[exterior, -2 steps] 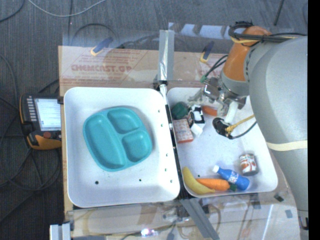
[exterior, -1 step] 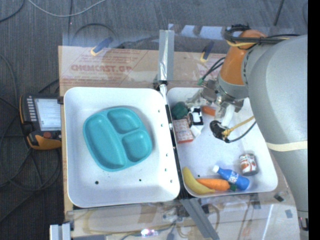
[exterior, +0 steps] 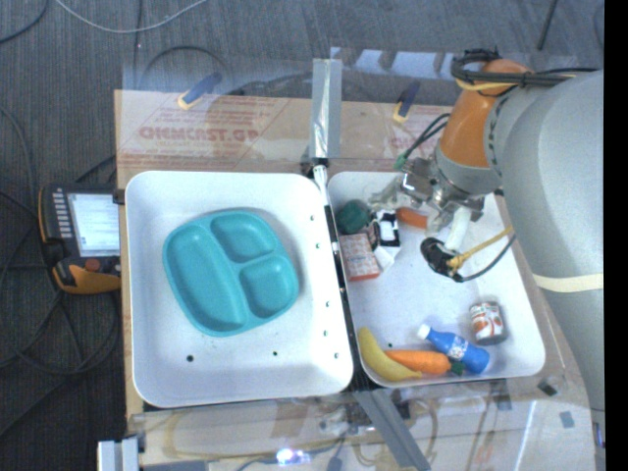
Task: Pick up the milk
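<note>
the claw (exterior: pixel 417 204) is too blurred to read, and the arm (exterior: pixel 559 184) covers the right bin's (exterior: pixel 520 361) far corner.

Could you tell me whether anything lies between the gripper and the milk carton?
Nothing visible does. The gripper hangs over the right bin, with the milk carton to its left by the divider; a small black-and-white item sits close beside the carton.

Even, fairly bright light falls from overhead; the two white bins come close to washing out, the left bin (exterior: pixel 226 199) the brightest surface; shadows stay soft and short, a faint grey rim under the teal tray (exterior: pixel 232 273); a clear sheet over the cardboard at the back (exterior: pixel 216 135) throws pale, streaky glare; the dark carpet (exterior: pixel 59 86) is dim and grainy; the picture is slightly soft overall, and the arm's grey bulk (exterior: pixel 559 184) at right looms blurred.
</note>
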Robot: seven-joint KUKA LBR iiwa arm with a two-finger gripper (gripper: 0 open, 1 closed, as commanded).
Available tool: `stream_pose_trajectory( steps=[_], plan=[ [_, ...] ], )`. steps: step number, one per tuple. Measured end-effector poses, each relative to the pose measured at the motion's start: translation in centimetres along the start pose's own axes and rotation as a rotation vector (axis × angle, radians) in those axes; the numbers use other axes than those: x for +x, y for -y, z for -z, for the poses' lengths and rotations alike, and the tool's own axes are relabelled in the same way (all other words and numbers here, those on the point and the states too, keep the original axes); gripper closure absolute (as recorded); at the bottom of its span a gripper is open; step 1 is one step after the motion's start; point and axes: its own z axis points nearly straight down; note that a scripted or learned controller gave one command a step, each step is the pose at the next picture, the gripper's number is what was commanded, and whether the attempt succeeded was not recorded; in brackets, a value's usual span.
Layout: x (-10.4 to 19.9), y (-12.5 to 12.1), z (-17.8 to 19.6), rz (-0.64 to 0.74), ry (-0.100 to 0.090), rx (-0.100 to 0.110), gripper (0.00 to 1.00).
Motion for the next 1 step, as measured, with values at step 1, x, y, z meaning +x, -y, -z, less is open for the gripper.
stream_pose_trajectory(
  steps=[1],
  plan=[
    [0.9,1.94,0.02,-0.176,0.002,-0.006,0.0]
  ],
)
